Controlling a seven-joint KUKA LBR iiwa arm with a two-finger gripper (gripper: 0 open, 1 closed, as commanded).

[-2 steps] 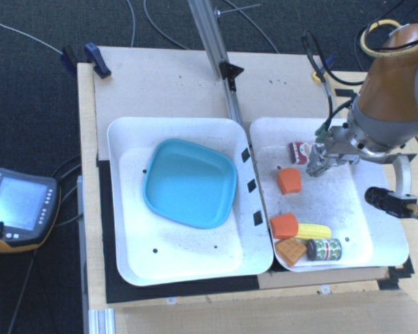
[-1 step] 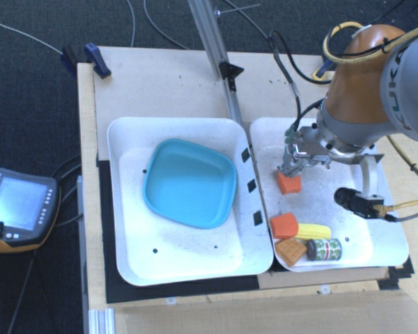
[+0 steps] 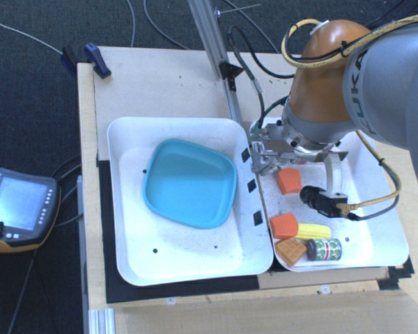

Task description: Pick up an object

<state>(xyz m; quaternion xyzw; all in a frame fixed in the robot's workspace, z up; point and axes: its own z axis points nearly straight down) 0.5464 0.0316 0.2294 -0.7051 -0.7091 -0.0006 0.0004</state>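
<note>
While the arm [image 3: 348,75] hangs low over the right bin [image 3: 393,239], we see its gripper [image 3: 282,160] just above an orange block [image 3: 289,181], though we cannot tell how the gripper is set. Near that bin's front edge lie a second orange block [image 3: 284,225], a yellow piece [image 3: 313,230], a tan waffle-like piece [image 3: 290,250] and a small dark can [image 3: 325,249], close together; a blue plate [image 3: 190,183] sits in the left bin [image 3: 125,186]

Bright, even overhead light, no hard shadows. The two shallow white plastic bins [image 3: 125,207] run near overexposed, detail washed out on their walls. Soft sheen on the glossy orange band [image 3: 327,75] of the arm. Dark floor carpet [image 3: 28,61] grainy. Overall slightly soft focus, mild low-res noise; edges not noticeably warped.
</note>
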